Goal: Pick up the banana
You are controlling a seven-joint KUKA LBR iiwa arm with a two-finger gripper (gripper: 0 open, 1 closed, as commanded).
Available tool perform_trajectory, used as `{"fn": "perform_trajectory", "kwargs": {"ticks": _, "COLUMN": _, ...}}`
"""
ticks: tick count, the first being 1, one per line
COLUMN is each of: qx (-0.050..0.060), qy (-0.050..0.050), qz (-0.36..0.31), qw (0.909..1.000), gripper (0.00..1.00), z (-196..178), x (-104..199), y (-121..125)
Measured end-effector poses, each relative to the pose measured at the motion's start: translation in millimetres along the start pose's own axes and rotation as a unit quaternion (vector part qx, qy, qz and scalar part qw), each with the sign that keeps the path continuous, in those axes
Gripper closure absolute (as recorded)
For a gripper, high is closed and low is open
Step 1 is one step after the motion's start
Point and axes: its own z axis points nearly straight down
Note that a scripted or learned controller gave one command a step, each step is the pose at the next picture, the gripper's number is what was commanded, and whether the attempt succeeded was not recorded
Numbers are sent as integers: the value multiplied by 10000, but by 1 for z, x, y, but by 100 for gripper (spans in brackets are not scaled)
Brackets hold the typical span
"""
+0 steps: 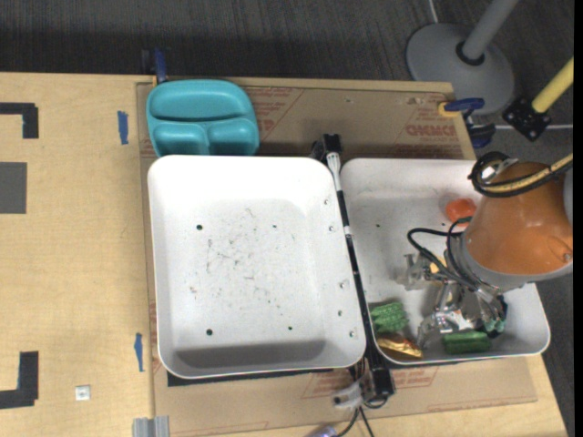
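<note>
We see the arm (524, 230) reaching over the right bin (383, 194), its gripper (453, 309) low near the bin's front edge, too cluttered to judge. The banana cannot be made out for sure. A green block (388, 317), a gold-brown item (401, 345) (perhaps a wrapper) and another green piece (465, 340) lie close around it. An orange object (459, 209) sits farther back. The left bin (246, 262) adjoins; a teal tray (202, 116) rests behind.
</note>
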Motion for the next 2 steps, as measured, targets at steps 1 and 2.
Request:
{"fn": "perform_trajectory", "kwargs": {"ticks": 1, "qx": 0, "qy": 0, "qz": 0, "qw": 10000, "gripper": 0, "z": 0, "x": 0, "y": 0}}
{"fn": "perform_trajectory", "kwargs": {"ticks": 2, "qx": 0, "qy": -2, "qz": -589, "qw": 9983, "gripper": 0, "z": 10, "x": -100, "y": 10}}
